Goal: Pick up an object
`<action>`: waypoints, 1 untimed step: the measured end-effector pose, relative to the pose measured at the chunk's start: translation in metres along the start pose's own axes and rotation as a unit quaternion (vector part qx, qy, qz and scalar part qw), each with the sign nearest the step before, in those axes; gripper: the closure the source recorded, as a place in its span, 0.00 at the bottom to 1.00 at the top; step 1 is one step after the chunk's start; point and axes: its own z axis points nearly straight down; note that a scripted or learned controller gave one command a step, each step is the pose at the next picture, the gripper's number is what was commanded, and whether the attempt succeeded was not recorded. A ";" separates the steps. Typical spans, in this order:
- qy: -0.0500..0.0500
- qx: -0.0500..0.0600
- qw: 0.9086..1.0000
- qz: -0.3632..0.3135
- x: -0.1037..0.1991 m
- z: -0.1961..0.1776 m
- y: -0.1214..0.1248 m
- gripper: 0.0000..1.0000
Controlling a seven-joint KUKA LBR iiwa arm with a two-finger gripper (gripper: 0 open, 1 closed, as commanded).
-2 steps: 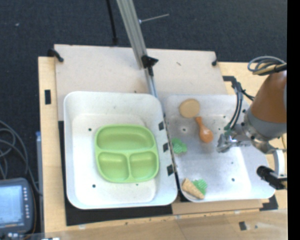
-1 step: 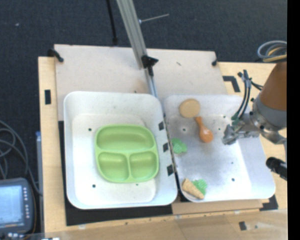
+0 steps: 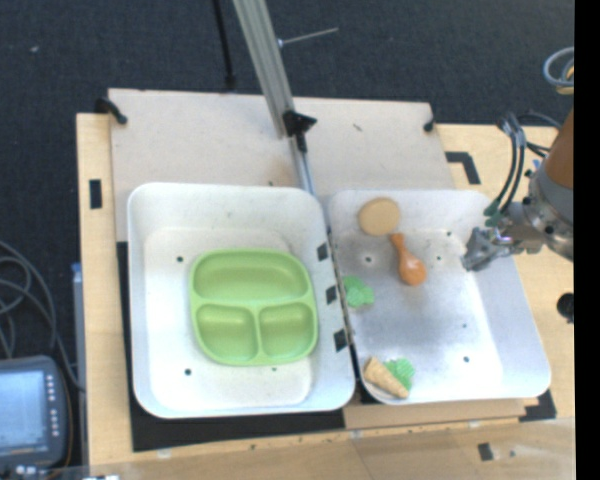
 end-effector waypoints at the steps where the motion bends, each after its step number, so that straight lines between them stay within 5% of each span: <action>1: 0.001 0.003 1.000 -0.002 0.051 0.014 0.009 1.00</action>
